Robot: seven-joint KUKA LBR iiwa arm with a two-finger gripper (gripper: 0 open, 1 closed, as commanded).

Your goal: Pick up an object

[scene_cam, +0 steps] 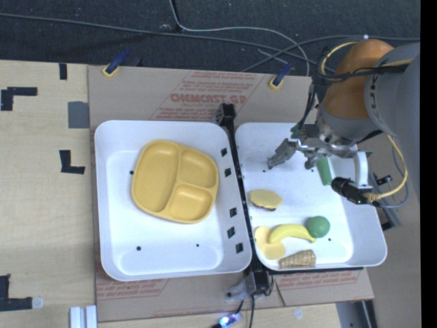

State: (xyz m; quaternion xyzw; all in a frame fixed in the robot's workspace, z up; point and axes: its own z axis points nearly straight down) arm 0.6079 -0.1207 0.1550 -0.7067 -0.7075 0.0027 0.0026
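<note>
My gripper point(294, 158) hovers over the far part of the right bin point(362, 251), open, its two fingers spread apart with nothing between them. Toward the bin's near side lie a flat yellow biscuit-like piece point(265, 199), a yellow banana point(291, 233), a green ball point(317, 225), a tan ridged cone-like piece point(298, 258) and a pale yellow disc point(268, 246) partly under the banana. The biscuit-like piece is the closest one to the gripper, a little nearer the camera and to the left of it.
The left bin point(116, 251) holds a yellow divided plate point(175, 181). A black divider rail point(234, 183) runs between the bins. The arm's wrist point(341, 108) and its cables hang over the right bin's far right corner. Cardboard lies under both bins.
</note>
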